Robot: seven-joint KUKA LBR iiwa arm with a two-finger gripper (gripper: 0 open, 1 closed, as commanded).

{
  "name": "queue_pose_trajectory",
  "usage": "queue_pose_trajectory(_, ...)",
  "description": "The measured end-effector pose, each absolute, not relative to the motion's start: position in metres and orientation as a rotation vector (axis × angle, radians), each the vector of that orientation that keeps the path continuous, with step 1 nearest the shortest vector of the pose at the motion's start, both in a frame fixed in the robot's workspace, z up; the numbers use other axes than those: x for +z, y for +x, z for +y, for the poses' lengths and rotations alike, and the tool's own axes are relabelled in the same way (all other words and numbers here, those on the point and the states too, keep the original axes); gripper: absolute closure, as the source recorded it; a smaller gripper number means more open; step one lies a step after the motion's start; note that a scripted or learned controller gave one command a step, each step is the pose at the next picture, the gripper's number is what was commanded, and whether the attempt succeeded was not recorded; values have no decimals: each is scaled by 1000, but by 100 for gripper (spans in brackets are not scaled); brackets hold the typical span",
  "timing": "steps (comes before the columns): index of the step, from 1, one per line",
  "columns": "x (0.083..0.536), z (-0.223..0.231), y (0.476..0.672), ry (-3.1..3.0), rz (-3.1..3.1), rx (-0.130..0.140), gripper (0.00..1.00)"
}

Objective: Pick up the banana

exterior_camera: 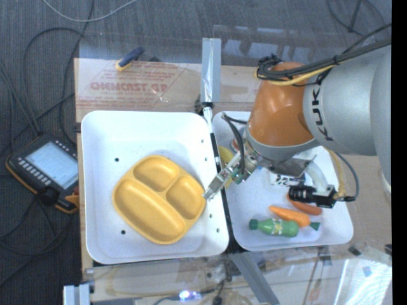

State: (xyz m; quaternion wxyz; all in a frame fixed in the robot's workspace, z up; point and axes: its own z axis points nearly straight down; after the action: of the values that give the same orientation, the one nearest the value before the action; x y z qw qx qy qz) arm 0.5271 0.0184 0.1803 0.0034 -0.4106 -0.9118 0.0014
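Note:
A small strip of yellow, which looks like the banana [225, 153], shows at the left edge of the right bin [340, 230]. The arm's wrist hides most of it. My gripper [215, 187] hangs just below that strip, over the rims where the two bins meet. It slants down to the left, with its tip reaching over the left bin's right edge. Nothing can be seen held at the tip.
A yellow three-compartment plate [159, 199] lies in the left bin [102, 145]. In the right bin's front part lie a green bottle [273, 227], an orange carrot [289, 213] and a red item [304, 206]. The arm's orange and grey body covers the right bin's back.

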Motion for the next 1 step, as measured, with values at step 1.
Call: queue_pose_trajectory(1, 148, 37, 515, -1419, -2813, 18, 0)
